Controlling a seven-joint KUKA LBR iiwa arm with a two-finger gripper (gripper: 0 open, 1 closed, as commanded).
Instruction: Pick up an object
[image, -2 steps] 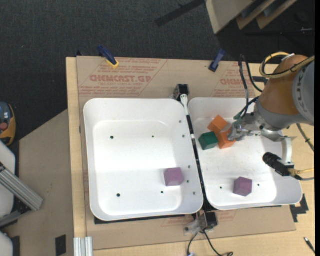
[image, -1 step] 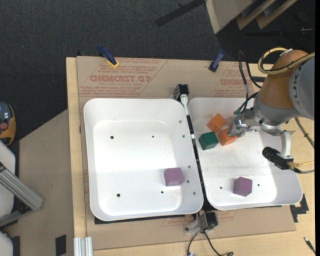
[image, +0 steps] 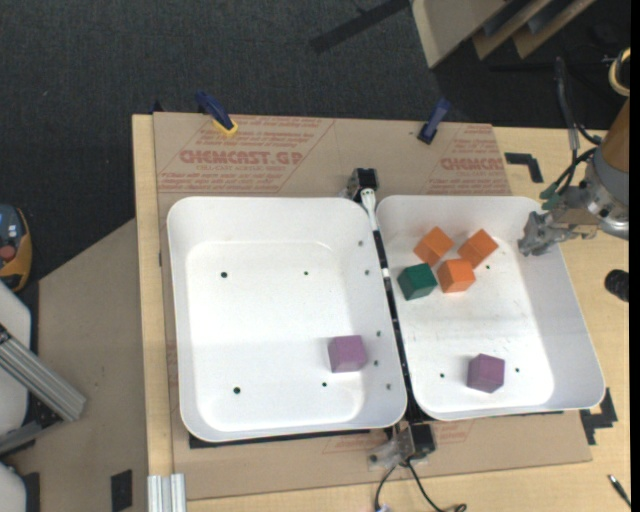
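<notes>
In the right bin (image: 575, 330), toward its far half, sits a tight cluster: three orange cubes and one green cube. The first orange cube (image: 434, 244) is at the cluster's 11 o'clock, the second orange cube (image: 479, 246) at 1 o'clock, and the third orange cube (image: 457, 275) at 5 o'clock, just beside the green cube (image: 417, 281) at 7 o'clock. Toward 6 o'clock in the same bin, well apart from the cluster, lies a purple cube (image: 486, 372). Another purple cube (image: 347, 353) rests in the left bin (image: 200, 300), toward its 4 o'clock corner.

The gripper (image: 538, 234) hangs at the right bin's 2 o'clock edge, near the rim and at 3 o'clock from the cluster. It is small and partly blurred, so whether the jaws are apart or together I cannot tell; nothing shows between them.

By my judgement the task is at its start: every cube lies on a bin floor and none is lifted. Left to do are choosing a cube, lowering over it, closing and raising. The second orange cube is nearest the gripper, though its close neighbours may crowd the approach. The bins rest on a cardboard sheet (image: 260, 150) on the surface.
</notes>
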